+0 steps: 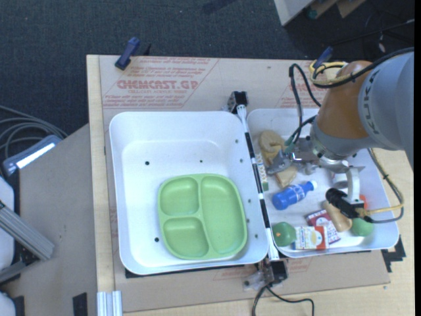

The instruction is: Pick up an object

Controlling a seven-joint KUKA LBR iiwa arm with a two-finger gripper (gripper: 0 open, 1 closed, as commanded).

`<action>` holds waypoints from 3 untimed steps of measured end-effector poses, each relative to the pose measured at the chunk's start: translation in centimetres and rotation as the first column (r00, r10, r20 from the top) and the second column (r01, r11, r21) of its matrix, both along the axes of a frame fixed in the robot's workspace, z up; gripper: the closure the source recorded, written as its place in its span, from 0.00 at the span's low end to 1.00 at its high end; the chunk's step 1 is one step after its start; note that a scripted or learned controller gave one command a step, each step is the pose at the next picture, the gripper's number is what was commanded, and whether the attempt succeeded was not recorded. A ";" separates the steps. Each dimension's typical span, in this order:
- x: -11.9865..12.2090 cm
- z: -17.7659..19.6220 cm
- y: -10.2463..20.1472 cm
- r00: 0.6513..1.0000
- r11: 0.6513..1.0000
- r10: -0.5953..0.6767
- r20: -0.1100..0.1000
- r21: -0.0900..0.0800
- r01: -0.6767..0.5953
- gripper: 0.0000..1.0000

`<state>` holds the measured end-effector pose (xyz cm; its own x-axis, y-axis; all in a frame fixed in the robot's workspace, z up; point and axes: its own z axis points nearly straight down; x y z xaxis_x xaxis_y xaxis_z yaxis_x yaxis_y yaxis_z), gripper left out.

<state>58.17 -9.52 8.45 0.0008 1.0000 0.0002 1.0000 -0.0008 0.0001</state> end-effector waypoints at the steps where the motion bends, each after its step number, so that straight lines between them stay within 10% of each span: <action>1: -2.0 0.0 -0.1 1.000 1.000 0.000 -0.002 0.001 0.000 0.00; 2: -5.8 0.0 0.0 1.000 1.000 0.000 -0.002 0.001 0.000 0.00; 3: 1.7 3.7 -4.0 1.000 1.000 0.001 0.002 -0.001 -0.001 0.00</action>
<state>59.90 -13.49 12.18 0.0002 1.0000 -0.0009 1.0000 -0.0002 0.0019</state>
